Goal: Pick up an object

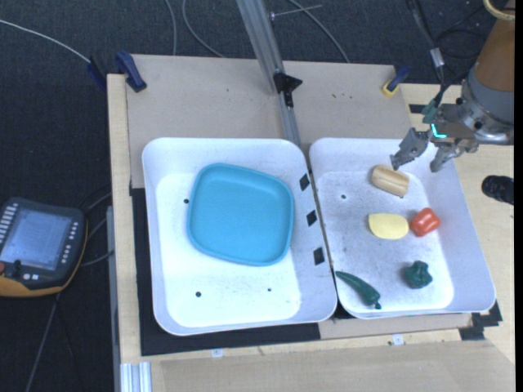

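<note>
The right bin (466,219) holds several toy foods. A tan bread roll (390,180) lies near its back. A yellow lemon-like piece (387,226) sits mid-bin, touching a red tomato-like piece (423,221) on its right. Toward the front are a dark green broccoli-like lump (417,275) and a green chili (359,288) at the front left rim. My gripper (424,153) hovers over the back right of this bin, just right of the roll. Its two fingers are spread apart with nothing between them.
The left bin (163,219) holds a blue square plate (241,213). A metal pole (261,31) slants across the back of the bench. Blue (131,72) and yellow (396,78) clamps grip the board's far corners. A teach pendant (37,243) lies on the floor at left.
</note>
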### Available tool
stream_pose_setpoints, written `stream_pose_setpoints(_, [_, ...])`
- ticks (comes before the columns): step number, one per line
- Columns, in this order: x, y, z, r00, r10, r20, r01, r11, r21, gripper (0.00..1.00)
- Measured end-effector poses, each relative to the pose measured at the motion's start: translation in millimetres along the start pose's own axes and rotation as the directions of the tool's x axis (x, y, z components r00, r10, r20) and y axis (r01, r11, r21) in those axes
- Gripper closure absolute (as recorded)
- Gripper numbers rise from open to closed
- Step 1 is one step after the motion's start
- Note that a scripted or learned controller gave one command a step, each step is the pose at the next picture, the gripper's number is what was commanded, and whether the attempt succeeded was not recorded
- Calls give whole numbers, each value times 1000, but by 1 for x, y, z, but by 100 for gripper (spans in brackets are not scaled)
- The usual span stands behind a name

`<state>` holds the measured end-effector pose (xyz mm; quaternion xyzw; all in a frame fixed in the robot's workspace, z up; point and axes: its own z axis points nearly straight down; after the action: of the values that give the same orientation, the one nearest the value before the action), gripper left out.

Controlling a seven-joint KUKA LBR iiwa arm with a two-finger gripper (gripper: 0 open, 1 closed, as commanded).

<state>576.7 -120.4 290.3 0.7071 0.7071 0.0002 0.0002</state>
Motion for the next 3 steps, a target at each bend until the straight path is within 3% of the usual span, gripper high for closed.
stream_pose_setpoints(1, [0,0,0,1000,0,0,0,1000,0,0])
stream_pose_setpoints(3, [6,1,85,1000,-1,0,1,1000,4,0])
